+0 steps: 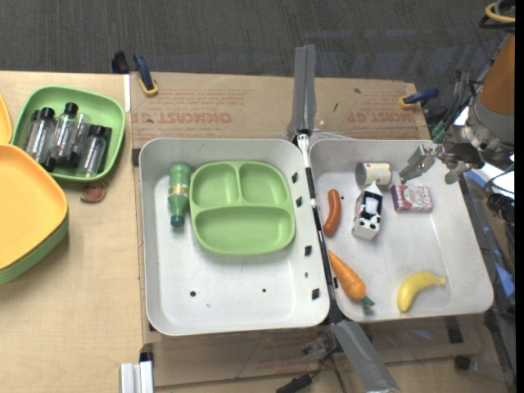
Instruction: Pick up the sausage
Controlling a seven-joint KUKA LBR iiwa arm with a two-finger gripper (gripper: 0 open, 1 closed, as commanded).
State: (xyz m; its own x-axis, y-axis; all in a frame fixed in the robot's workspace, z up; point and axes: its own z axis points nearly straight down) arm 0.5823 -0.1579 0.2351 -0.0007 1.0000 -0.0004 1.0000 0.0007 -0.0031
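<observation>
Two white bins sit side by side on the surface. The sausage is in the right bin, lying close to that bin's left wall, about halfway down. It is red-orange and a bit curved, and it lies flat. Nothing is touching it.

Just to its right stands a little black and white carton. Above the carton, near the far edge of the bin, lies a small white cup on its side. A pink box sits to the right of the carton. A carrot lies near the front left corner of the right bin, below the sausage. A yellow banana is near the front edge, toward the right.

The gripper is over the far right part of the right bin, just above the pink box. Its fingers are spread apart and there is nothing between them. It is well away from the sausage.

In the left bin a green plate with three parts lies in the middle. A green bottle lies right beside the plate, along its left side.

Off to the left edge of the surface sits a green tray with small bottles in it. Next to it is a stack of yellow plates.
</observation>
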